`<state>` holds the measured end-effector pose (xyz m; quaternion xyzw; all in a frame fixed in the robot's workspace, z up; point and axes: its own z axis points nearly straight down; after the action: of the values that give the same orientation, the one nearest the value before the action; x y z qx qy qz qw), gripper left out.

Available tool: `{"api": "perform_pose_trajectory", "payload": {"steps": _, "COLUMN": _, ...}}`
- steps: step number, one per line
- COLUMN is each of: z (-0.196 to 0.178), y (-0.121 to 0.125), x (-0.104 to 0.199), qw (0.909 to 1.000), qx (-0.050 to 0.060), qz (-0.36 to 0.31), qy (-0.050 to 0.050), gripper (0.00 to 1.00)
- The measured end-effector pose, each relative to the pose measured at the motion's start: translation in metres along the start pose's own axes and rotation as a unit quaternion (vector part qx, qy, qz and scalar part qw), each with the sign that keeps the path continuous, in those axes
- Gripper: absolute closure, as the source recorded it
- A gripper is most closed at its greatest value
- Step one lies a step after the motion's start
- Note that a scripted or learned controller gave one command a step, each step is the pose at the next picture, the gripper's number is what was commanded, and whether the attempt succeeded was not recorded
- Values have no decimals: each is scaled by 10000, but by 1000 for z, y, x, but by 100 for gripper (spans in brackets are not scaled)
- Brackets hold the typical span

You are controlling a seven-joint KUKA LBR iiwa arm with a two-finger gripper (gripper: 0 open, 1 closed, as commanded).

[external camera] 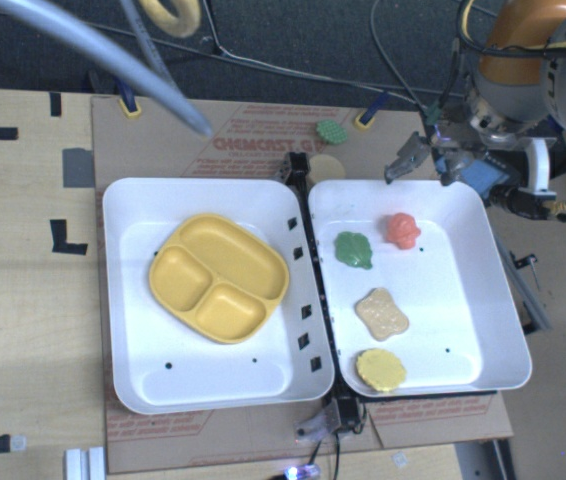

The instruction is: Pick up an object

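Observation:
The right bin [463, 368] holds several toy foods: a green leafy piece [353, 249], a red piece [402, 229], a tan biscuit-like piece [381, 313] and a yellow round piece [380, 369] near the front wall. My gripper [426, 167] hangs over the far rim of the right bin, up and to the right of the red piece. It is open, its fingers spread, and nothing lies between them.
In the left bin [133, 368] lies a yellow divided plate [219, 276]. A small green object [331, 130] and a pale disc [327, 167] rest on the cardboard behind the bins. Cables run across the dark back area.

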<state>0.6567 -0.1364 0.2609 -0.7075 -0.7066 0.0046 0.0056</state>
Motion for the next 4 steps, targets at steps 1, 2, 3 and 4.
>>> {"api": "perform_pose_trajectory", "payload": {"steps": 1, "z": -9, "y": 2, "x": 0, "qw": 10000, "qx": -65, "qz": -15, "qy": -9, "gripper": 0}}
{"api": "perform_pose_trajectory", "payload": {"steps": 2, "z": 36, "y": 0, "x": -4, "qw": 10000, "qx": -48, "qz": -10, "qy": -16, "gripper": 0}}
{"api": "perform_pose_trajectory", "payload": {"steps": 3, "z": 95, "y": -9, "x": -6, "qw": 10000, "qx": -41, "qz": -12, "qy": -14, "gripper": 0}}
{"api": "perform_pose_trajectory", "payload": {"steps": 4, "z": 147, "y": 2, "x": -12, "qw": 9998, "qx": -162, "qz": -19, "qy": -61, "gripper": 0}}
